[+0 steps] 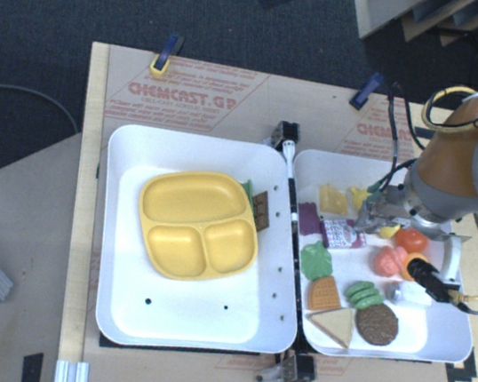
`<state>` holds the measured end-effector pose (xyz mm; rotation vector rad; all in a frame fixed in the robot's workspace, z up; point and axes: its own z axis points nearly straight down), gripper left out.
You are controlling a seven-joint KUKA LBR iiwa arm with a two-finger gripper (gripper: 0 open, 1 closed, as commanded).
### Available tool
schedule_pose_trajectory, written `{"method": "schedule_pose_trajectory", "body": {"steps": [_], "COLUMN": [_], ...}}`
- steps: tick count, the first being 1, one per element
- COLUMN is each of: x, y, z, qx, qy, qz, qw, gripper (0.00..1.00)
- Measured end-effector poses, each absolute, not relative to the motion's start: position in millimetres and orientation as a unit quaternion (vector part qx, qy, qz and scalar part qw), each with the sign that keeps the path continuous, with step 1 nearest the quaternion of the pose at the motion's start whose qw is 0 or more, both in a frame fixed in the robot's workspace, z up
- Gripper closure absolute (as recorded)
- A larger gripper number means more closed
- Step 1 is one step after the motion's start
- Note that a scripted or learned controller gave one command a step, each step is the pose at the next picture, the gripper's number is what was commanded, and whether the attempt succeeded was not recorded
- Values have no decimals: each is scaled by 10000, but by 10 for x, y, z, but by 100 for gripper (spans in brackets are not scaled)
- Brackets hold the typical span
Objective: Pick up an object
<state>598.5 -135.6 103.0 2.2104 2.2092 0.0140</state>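
The gripper [377, 218] hangs low over the toy food [358, 290] crowding the right bin [448, 346], evidently for picking; its state cannot be told.

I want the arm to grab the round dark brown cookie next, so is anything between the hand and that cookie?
Yes. The hand sits near the right bin's far side, and the round dark brown cookie lies by the near rim. Between them lie a pink rounded toy and a green ridged piece, close beside the cookie.
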Motion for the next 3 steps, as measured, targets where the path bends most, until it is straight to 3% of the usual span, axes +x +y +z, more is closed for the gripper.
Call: {"method": "schedule_pose_trajectory", "body": {"steps": [1, 2, 3], "x": [6031, 6065, 6073], "y": [-1256, -1297, -1297], "z": [1549, 2190, 2256], "qx": [7063, 7067, 7067], "qy": [7079, 7075, 7075], "qz": [20, 23, 11], "qw": [33, 44, 22], "gripper": [100, 100, 100]}}
